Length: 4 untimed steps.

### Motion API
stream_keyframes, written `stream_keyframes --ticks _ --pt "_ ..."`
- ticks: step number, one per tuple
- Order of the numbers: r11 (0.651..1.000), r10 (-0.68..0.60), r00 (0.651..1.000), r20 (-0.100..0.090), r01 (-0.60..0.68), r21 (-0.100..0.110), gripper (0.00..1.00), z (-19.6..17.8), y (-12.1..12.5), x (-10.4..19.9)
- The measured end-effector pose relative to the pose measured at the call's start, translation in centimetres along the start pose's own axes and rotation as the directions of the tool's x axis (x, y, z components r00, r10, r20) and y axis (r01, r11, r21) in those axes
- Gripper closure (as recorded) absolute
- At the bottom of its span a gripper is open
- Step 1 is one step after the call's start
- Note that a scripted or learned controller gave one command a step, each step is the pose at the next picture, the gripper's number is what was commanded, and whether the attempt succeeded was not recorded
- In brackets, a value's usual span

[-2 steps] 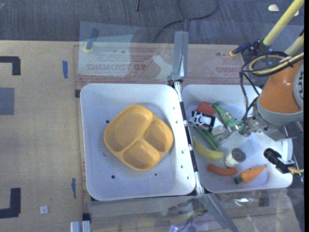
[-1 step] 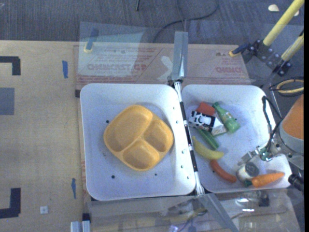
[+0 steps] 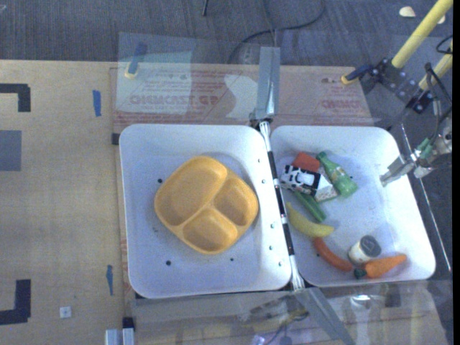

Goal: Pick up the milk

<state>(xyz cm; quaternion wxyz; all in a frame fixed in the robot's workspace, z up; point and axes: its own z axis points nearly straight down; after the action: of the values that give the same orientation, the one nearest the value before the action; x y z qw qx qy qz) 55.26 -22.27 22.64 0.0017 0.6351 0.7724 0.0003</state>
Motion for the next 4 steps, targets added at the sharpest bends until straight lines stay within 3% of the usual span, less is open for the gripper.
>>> stream_keyframes --ticks 1,2,3,4 --pt "0.996 -0.090 0.996 0.000 0.090 -0.002 0.00 13.6 2.3 5.9" --pt "0.924 0.381 0.924 0.018 -0.381 0.016 0.00 13.9 8.2 6.0" --pt "0.935 0.354 0.935 0.000 -0.354 0.002 0.00 4.1 14.0 11.6" --pt "0.903 0.429 0.903 -0.002 -0.429 -0.011 0.00 12.6 14.2 10.5"
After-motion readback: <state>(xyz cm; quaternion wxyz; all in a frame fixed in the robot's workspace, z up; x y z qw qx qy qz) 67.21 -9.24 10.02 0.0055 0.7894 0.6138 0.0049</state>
